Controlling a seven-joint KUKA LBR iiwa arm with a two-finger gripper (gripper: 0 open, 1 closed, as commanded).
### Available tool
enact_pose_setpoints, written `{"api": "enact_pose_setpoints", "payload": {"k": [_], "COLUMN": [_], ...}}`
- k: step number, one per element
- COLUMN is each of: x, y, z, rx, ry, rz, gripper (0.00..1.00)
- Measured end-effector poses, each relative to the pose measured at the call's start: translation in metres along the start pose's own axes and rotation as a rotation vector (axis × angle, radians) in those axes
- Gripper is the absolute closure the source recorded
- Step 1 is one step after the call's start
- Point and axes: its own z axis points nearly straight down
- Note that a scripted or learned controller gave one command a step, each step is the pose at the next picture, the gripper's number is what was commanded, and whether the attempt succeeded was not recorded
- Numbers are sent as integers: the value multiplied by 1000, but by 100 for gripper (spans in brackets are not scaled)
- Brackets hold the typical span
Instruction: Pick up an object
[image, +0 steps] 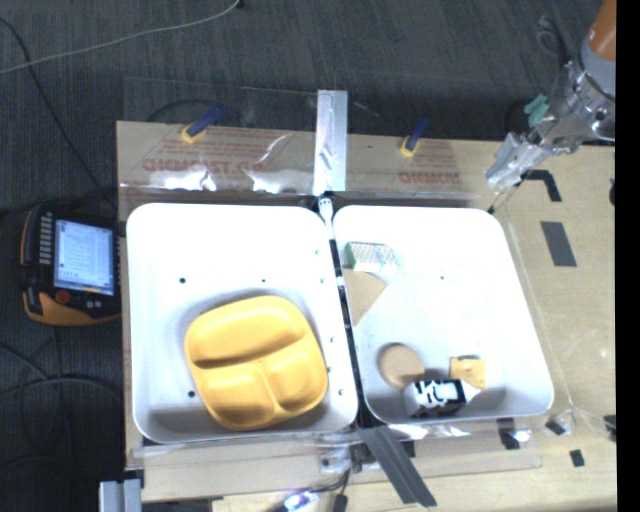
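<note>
Gripper (505, 170) upper right of frame, outside bins; jaws unreadable, can't tell. Yellow tray (257, 359) lower left: probably light, stiff, slick; grab rim.

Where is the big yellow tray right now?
The yellow tray lies in the left bin, toward its near edge, just left of the divider between the two bins.
</note>
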Motion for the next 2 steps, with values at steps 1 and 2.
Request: {"api": "enact_pose_setpoints", "payload": {"k": [1,2], "x": [38,34], "y": [0,17], "z": [7,37], "rx": [-1,0], "ry": [3,3], "rz": [-228,-352], "gripper": [100,100]}}
